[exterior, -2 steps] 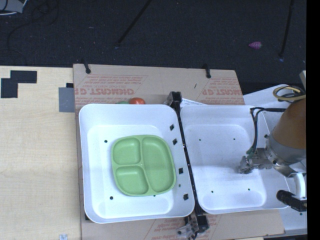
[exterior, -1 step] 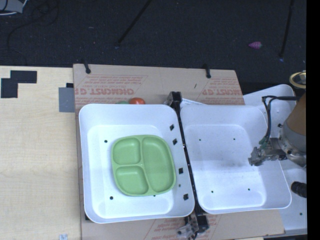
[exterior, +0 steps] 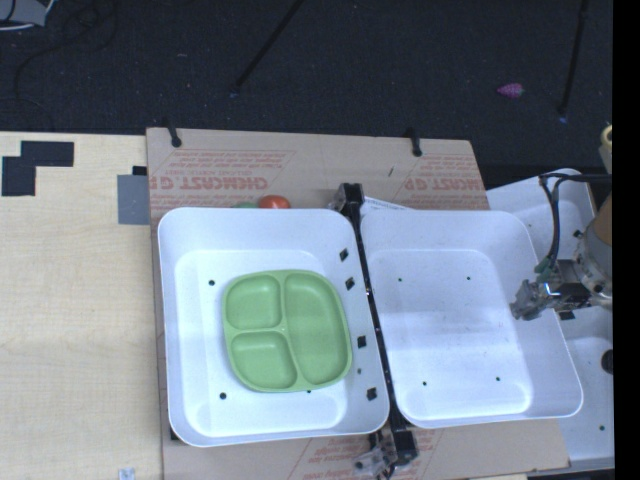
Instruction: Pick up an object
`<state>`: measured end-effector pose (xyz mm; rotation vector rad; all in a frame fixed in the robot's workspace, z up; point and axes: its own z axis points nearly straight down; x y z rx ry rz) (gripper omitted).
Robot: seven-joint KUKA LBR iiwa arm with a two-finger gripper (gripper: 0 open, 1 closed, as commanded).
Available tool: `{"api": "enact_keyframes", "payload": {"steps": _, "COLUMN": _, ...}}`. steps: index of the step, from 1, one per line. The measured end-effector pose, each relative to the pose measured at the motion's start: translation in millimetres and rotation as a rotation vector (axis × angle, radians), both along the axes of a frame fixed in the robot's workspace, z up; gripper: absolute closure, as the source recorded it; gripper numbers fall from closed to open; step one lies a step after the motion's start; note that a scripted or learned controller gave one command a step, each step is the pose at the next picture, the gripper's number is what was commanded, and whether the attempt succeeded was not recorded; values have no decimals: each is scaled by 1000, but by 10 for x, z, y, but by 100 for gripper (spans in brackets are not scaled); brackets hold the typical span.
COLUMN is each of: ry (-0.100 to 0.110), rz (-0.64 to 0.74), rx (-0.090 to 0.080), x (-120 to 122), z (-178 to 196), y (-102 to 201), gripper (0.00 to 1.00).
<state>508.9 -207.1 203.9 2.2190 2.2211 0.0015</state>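
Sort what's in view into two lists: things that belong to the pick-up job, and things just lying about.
Belongs to the job:
- green divided plate, in the left bin
- gripper, at the right bin's right rim

Just lying about:
- small red-orange thing behind the left bin
- cardboard sheet under the bins

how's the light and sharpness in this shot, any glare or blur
Camera view: even, soft light, no hard glare on the white bins; the green divided plate reads crisp with a faint shadow at its edge; the claw at the right bin's rim looks slightly soft; the floor behind is dark.
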Motion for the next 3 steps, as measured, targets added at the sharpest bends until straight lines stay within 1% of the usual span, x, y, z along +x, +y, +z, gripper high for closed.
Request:
{"api": "enact_keyframes", "payload": {"steps": 1, "ry": 5, "rz": 4, "rx": 4, "x": 92, "z": 3, "y": 501, "gripper": 100}}
{"api": "enact_keyframes", "payload": {"steps": 2, "ry": 6, "rz": 4, "rx": 4, "x": 64, "z": 52, "y": 1130, "gripper": 100}}
{"api": "enact_keyframes", "payload": {"steps": 3, "ry": 7, "rz": 1, "rx": 3, "x": -23, "z": 14, "y": 1587, "gripper": 100}}
